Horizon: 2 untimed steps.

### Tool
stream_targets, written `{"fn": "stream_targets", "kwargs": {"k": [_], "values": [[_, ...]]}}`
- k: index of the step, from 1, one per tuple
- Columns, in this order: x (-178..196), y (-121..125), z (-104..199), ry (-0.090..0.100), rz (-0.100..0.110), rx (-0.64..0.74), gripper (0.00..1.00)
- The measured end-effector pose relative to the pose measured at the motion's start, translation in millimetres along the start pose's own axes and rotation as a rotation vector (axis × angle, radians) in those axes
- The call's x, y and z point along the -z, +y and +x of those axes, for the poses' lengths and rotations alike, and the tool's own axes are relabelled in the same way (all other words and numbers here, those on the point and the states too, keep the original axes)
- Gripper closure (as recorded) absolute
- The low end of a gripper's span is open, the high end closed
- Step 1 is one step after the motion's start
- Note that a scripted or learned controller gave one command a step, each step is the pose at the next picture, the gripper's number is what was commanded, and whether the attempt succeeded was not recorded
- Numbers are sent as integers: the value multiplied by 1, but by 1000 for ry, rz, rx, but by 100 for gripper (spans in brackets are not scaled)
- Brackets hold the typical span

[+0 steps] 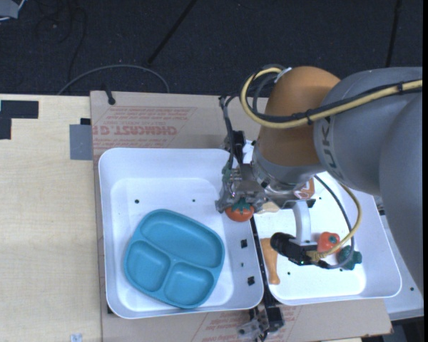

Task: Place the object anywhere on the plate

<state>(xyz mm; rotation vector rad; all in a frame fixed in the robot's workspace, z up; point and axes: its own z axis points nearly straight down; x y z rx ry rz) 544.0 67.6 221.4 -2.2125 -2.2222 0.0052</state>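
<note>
So the fingers [232,191] are clamped on a little orange-red tomato [238,211], right over the rim between the bins, blue plate [175,258] sitting in the left bin [118,191].

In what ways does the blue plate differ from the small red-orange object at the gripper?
The blue plate is wide, shallow and divided into three compartments; the red-orange object is small and round. The plate lies flat in the left bin; the object is at the gripper, by the bins' shared edge.
</note>
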Motion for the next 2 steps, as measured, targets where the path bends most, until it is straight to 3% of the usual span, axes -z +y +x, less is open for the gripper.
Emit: {"fn": "stream_targets", "kwargs": {"k": [1, 2], "values": [[4, -15, 40, 0, 0, 0, 100], [4, -15, 38, -2, 0, -3, 0]]}}
